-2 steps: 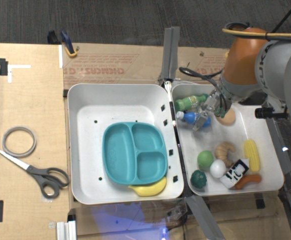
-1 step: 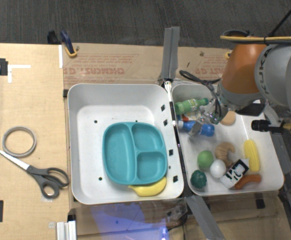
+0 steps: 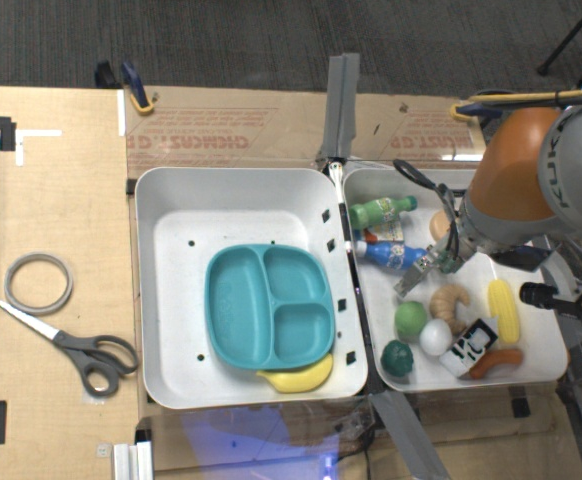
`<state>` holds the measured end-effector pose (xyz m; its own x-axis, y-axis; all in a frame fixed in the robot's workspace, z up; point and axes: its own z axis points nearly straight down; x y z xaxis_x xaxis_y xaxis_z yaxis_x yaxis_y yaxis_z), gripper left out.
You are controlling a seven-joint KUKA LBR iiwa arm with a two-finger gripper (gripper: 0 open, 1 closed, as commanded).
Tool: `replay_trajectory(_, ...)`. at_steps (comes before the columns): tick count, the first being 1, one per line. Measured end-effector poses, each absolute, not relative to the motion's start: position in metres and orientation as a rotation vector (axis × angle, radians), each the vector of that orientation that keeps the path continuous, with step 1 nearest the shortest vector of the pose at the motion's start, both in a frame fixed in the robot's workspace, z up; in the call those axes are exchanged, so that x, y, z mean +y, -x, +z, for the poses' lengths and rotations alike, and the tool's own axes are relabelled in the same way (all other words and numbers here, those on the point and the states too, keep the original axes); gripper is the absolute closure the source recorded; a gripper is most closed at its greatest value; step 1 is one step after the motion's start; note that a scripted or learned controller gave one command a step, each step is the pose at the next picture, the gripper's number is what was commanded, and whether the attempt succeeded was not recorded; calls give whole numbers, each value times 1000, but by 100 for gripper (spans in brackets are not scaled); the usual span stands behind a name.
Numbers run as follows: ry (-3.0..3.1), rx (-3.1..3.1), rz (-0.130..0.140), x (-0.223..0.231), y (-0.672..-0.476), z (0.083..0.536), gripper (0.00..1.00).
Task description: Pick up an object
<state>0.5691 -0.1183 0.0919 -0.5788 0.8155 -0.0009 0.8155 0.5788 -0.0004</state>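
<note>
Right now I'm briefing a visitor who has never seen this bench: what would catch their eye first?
Probably the teal tray in the left bin, with a banana poking out under its near edge. Next, the grey and orange arm reaching from the right over the right bin, which is crowded with toy food and bottles. Scissors and a tape roll lie on the bench at left.

- From my remote seat the feed is bright and even; the light seems to come from overhead.
- The white bins (image 3: 161, 298) look nearly washed out, with soft shadows along their inner walls.
- The teal tray (image 3: 269, 306) casts only a faint shadow.
- A bluish-violet glow spills at 6 o'clock, below the bins.
- The carpet at 12 o'clock is dim.
- The arm (image 3: 531, 168) at 3 o'clock looks slightly soft; the scissors (image 3: 76, 346) are crisp.
</note>
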Motion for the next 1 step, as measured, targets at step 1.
replay_trajectory(1,-1681,2655,-1,-106,-484,91,0)
